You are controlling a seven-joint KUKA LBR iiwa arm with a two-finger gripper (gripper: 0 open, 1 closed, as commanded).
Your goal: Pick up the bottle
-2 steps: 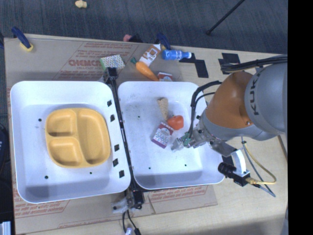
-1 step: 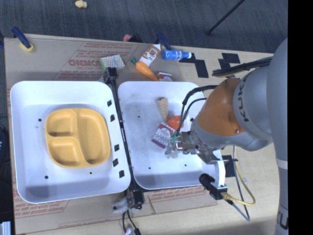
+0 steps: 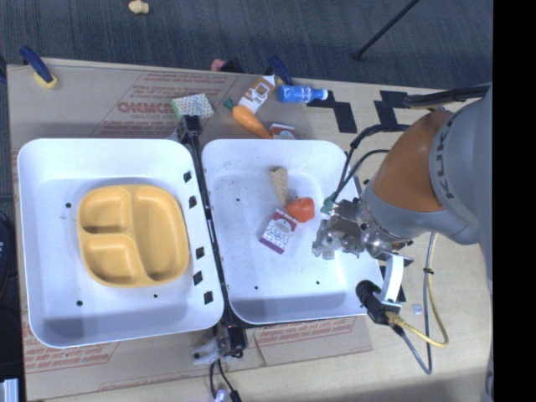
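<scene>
A small blue bottle (image 3: 297, 95) lies on its side on the cardboard behind the right bin (image 3: 251, 304), outside it. My gripper (image 3: 332, 238) hangs low over the right side of that bin, well in front of the bottle and apart from it. Just left of the gripper are a red rounded item (image 3: 302, 209) and a purple and red carton (image 3: 277, 230). Nothing shows held in the gripper.
A tan cone-like piece (image 3: 278, 182) lies in the right bin. The left bin (image 3: 42, 308) holds a yellow divided plate (image 3: 132, 234). Behind the bins lie an orange carrot (image 3: 250, 121), a white and orange pack (image 3: 256, 95) and a patterned card (image 3: 193, 105).
</scene>
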